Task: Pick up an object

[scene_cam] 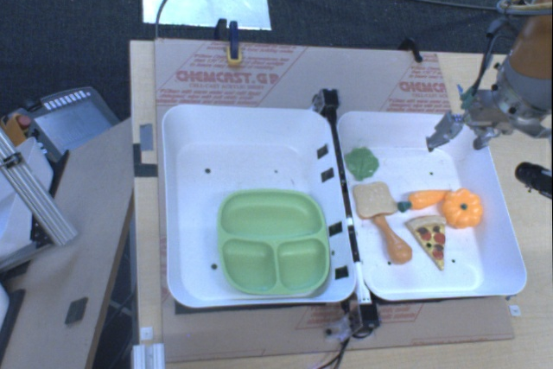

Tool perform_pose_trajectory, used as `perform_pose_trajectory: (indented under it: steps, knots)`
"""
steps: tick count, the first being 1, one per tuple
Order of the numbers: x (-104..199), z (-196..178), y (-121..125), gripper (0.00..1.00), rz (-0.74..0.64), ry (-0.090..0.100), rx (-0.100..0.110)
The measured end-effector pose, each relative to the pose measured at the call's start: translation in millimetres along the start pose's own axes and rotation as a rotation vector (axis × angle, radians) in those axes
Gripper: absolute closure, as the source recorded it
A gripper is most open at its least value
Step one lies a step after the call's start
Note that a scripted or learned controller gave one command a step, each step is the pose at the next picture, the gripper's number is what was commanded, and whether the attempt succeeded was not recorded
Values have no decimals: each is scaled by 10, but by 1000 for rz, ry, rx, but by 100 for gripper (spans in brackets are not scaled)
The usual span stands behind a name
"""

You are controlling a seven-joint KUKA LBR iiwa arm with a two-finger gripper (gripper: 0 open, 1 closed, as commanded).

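While the gripper (458,132) hangs spread wide, nothing in it, over the right bin's (501,272) far edge, round bumpy pumpkin (462,208) beside pizza slice (429,238), smooth green plate (273,240) left, bare floor around it.

The grey arm (529,56) is cut off by the right edge, and its pincer (462,132) is too blurred to read.

Two white bins: left bin (186,186), right bin (492,272). One green divided plate (273,242). Five toy foods: one green leafy piece (361,162), one toast slice (374,199), one carrot (427,200), one pumpkin (461,207), one pizza slice (430,238). One wooden-handled utensil (393,242).
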State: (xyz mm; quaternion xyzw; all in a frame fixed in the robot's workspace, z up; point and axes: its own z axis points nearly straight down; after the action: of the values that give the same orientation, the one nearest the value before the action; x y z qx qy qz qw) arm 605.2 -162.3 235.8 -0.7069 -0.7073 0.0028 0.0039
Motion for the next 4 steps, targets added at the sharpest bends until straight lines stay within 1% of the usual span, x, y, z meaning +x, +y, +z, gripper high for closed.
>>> perform_pose_trajectory:
  steps: [1,2,3,4]
  knots:
    - [3,-66,23,0,-3,-2,-11]
    - [-7,350,4,0,-1,-2,-8]
    - [19,956,-58,0,0,-1,-6]
    - [24,1478,-56,0,0,-1,-7]
